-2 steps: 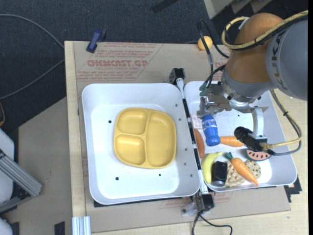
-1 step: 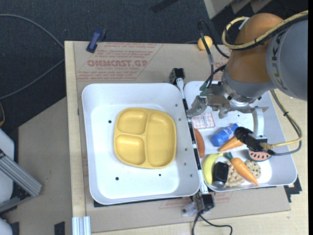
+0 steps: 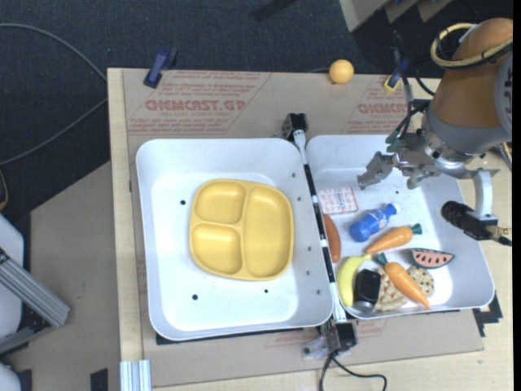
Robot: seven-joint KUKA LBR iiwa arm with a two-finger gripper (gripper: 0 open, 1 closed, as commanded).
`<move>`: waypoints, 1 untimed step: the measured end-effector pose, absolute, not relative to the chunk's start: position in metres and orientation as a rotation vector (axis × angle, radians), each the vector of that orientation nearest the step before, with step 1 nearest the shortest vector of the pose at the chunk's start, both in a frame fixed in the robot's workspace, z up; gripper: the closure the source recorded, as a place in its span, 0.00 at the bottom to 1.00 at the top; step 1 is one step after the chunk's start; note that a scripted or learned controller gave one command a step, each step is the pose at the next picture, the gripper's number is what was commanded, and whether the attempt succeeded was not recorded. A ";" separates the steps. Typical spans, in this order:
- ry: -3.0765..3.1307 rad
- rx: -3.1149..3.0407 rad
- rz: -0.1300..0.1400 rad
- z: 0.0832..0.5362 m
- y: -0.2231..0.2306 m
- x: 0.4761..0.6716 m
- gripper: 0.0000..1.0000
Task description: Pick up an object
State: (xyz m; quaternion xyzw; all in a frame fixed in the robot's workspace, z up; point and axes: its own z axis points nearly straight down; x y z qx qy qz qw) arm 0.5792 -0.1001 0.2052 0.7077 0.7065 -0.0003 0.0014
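Note:
My gripper (image 3: 396,174) hangs over the far part of the right bin (image 3: 466,293). It is open, with nothing between its fingers. Below it in the bin lie a small blue bottle (image 3: 372,221), an orange carrot (image 3: 391,239) and a second carrot (image 3: 404,283). A watermelon slice (image 3: 431,258) lies to the right. A banana (image 3: 348,278), a black object (image 3: 367,287) and a cracker (image 3: 421,279) crowd the near end. A red sausage (image 3: 331,236) lies along the bin's left wall, beside a white card with red print (image 3: 337,200).
The left bin (image 3: 159,218) holds a yellow divided plate (image 3: 242,228). An orange ball (image 3: 341,71) and a blue clip (image 3: 159,66) sit at the bench's far edge. Black clamps (image 3: 295,125) join the bins. The arm's black side part (image 3: 470,218) overhangs the right bin's right rim.

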 end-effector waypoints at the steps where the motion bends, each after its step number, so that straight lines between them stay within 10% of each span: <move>1: 2.220 2.222 0.000 0.084 -0.101 0.567 0.00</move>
